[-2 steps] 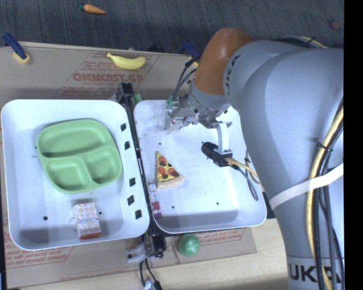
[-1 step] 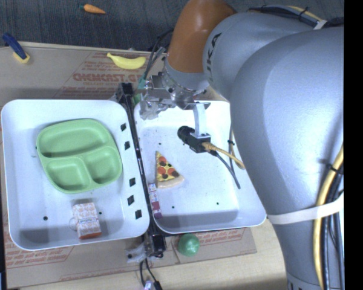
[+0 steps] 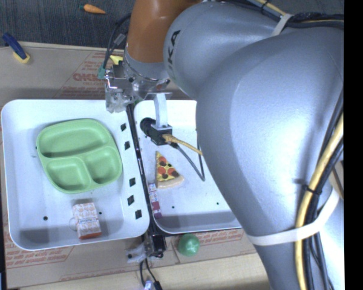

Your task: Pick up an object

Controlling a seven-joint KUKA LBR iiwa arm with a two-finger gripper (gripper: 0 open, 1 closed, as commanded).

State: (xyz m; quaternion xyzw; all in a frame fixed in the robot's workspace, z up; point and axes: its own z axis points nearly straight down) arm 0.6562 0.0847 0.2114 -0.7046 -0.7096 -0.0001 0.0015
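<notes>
We see two white bins side by side. The left bin (image 3: pixel 12 162) holds one green divided tray (image 3: pixel 78 154) and one small carton (image 3: pixel 86 219). The right bin (image 3: pixel 187 219) holds one pizza slice toy (image 3: pixel 167 171). The tool (image 3: pixel 118 98) hangs over the bins' far edge; its state we cannot tell. One green ball (image 3: pixel 188 244) lies on the cardboard-covered bench (image 3: pixel 54 65).

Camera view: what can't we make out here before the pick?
- Right bin: most of its floor is hidden behind the arm.
- Gripper: too small and cluttered to read the finger state.
- Small carton in the left bin: print is too blurred to read.
- Green ball: the right bin's rim cuts off its top edge.
</notes>
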